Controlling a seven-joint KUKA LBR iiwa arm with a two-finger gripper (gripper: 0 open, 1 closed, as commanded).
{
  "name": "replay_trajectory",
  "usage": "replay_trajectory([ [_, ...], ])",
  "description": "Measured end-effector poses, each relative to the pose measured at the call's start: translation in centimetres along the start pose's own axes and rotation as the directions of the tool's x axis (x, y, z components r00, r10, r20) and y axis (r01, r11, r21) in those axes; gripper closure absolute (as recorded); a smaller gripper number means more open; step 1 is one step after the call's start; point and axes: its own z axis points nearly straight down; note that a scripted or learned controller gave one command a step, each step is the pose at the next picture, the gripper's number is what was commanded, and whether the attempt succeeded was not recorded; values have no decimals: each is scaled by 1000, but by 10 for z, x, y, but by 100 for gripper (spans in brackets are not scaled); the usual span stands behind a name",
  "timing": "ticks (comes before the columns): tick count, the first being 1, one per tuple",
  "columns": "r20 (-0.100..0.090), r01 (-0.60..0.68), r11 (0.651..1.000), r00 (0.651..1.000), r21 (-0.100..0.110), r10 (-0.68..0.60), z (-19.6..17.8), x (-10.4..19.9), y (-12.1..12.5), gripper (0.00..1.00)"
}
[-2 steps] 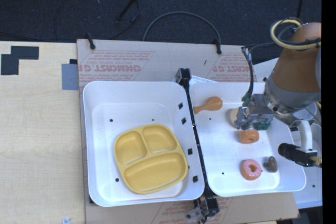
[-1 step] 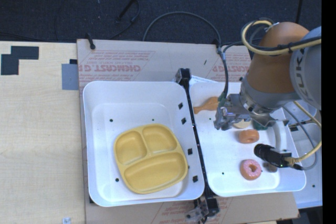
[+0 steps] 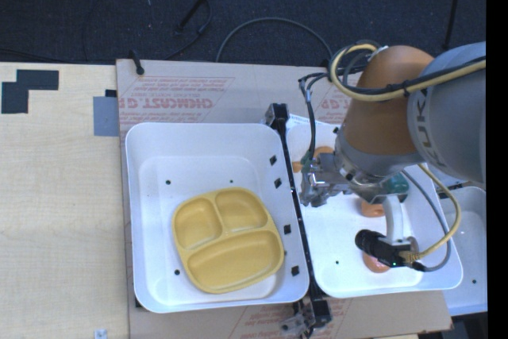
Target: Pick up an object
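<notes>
My gripper [image 3: 312,188] hangs low over the left part of the right bin [image 3: 341,282], close to the divider between the bins. The grey and orange arm above it hides much of that bin. Small orange pieces show around the arm: one [image 3: 322,152] just behind the gripper, one [image 3: 371,209] to its right, and one [image 3: 376,263] nearer the front. A teal object [image 3: 396,186] peeks out under the wrist. I see nothing clearly held.
The left bin [image 3: 151,155] holds a yellow divided plate [image 3: 228,239] with three compartments. Black clips line the divider [image 3: 287,194] between the bins. Cardboard lies under both bins, and a pale wooden bench top lies to the left.
</notes>
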Motion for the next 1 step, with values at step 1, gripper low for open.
replay_trajectory([
  [1, 0, 0, 1000, 1000, 0, 0, 12, 54, -8, 100],
])
